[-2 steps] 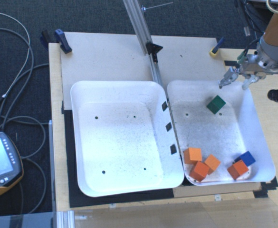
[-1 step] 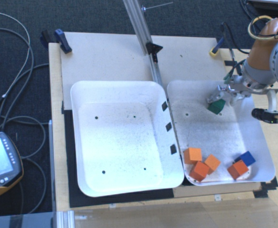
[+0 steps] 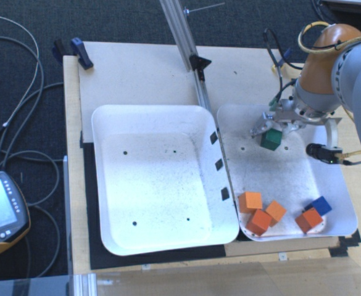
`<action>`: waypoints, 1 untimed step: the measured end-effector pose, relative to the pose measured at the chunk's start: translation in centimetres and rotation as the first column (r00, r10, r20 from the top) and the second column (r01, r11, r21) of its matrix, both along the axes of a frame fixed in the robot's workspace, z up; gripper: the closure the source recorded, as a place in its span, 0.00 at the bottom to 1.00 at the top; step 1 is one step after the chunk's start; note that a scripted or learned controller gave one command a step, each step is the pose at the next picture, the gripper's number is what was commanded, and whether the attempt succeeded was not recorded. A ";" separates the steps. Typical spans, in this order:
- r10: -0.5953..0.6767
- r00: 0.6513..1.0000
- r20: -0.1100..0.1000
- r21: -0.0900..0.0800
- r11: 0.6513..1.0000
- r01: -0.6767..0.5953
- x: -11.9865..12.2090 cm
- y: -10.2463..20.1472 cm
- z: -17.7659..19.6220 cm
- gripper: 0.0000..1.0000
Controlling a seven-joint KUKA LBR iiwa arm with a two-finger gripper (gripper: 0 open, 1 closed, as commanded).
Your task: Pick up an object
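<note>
In the right bin [image 3: 328, 184], near its back, my gripper [image 3: 271, 132] points down with a green block [image 3: 271, 140] between its fingertips, shut on it. The block looks slightly raised off the bin floor. Along the front edge of the same bin lie three orange blocks [image 3: 250, 201] [image 3: 275, 211] [image 3: 260, 222], and further right a fourth orange block [image 3: 309, 219] beside a blue block [image 3: 321, 205].
The left bin [image 3: 106, 140] stands next to the right one, their rims meeting near the middle. A slanted metal bar [image 3: 180, 29] runs down from the top to the bins' back edge. The arm's grey body and orange band [image 3: 328, 54] hang over the right bin's back right corner.
</note>
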State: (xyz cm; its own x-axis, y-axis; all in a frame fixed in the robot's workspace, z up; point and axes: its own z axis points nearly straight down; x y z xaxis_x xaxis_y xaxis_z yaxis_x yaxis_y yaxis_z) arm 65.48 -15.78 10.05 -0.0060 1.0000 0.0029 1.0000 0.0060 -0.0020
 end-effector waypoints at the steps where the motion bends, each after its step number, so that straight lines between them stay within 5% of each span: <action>1: -0.003 1.000 0.002 -0.003 1.000 0.003 0.0 -0.3 1.1 1.00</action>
